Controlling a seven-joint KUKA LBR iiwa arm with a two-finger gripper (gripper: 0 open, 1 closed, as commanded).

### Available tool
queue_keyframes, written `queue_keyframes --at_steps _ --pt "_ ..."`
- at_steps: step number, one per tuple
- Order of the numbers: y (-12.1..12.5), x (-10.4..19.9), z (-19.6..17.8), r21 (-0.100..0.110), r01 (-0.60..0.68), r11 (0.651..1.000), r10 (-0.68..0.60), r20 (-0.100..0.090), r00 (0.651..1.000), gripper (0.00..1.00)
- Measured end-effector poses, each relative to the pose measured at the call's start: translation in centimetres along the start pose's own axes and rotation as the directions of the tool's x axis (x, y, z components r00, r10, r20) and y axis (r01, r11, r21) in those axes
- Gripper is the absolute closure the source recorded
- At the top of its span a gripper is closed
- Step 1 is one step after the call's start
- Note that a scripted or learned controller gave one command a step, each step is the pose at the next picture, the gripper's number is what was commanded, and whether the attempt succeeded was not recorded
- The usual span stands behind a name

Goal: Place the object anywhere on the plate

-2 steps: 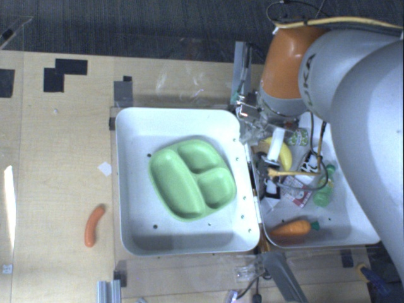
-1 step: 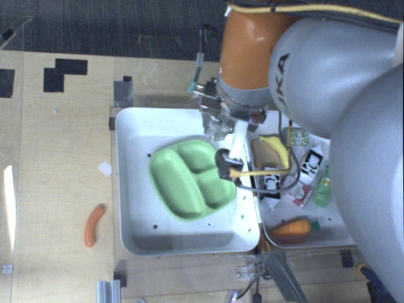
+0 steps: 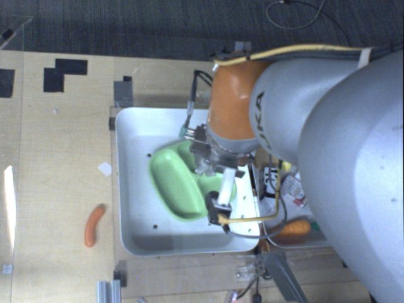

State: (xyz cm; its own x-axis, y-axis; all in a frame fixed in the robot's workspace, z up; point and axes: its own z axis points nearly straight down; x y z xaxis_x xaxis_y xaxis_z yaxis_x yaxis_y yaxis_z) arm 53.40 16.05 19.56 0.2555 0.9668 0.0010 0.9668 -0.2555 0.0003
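Camera view: green plate [image 3: 175, 183] lies in the left bin [image 3: 129, 188]. Grey arm [image 3: 322, 106] reaches from the right, wrist down over the plate's right edge; how far the pincer [image 3: 205, 163] is open cannot be told. Orange sausage [image 3: 94, 225] lies on the tabletop [image 3: 57, 163], left of the bin.

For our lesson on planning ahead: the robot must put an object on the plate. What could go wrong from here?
1. The orange sausage lies on the bench outside the white bin, so it may be beyond an easy grasp.
2. The arm hangs over the green plate and hides its right side, so the camera may not confirm a placement.
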Motion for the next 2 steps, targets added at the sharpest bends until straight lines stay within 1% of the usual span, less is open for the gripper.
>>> queue_keyframes --at_steps 1,2 --pt "1.7 -1.7 -3.1 -0.003 0.131 0.991 -0.131 -0.001 0.991 1.00" --pt "1.1 -7.1 -1.7 -0.004 0.509 0.861 -0.509 0.001 0.861 1.00"
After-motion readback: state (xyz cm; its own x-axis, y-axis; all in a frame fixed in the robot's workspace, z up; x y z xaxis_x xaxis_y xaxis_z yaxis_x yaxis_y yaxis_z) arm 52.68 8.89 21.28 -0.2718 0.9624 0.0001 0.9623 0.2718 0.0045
